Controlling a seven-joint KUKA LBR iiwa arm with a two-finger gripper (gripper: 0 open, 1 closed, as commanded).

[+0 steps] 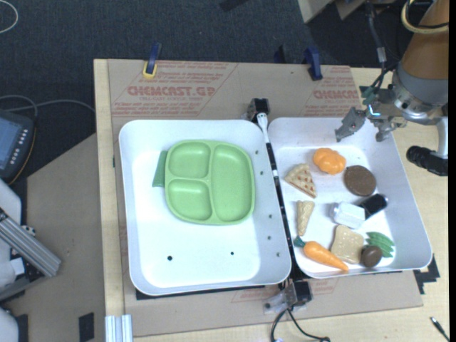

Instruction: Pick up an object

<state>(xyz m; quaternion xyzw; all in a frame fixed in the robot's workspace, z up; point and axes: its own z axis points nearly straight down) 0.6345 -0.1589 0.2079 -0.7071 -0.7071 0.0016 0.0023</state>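
Observation:
My gripper (365, 127) hangs open over the far edge of the right bin (410, 191), with nothing between its fingers. Below it in that bin lie an orange fruit (328, 160), a waffle-patterned wedge (302, 180), a brown round cookie (360, 180), a pale cone (304, 216), a white and black block (359, 209), a cracker (347, 243), a carrot (324, 254) and a green and brown piece (375, 249). The orange fruit lies nearest to the gripper, a little toward the front and left of it.
The left bin (142, 248) holds a green three-part plate (209, 182). A raised divider (272, 184) runs between the bins. Clamps (150, 61) sit at the cardboard's far edge. A dark device (14, 142) stands at the left.

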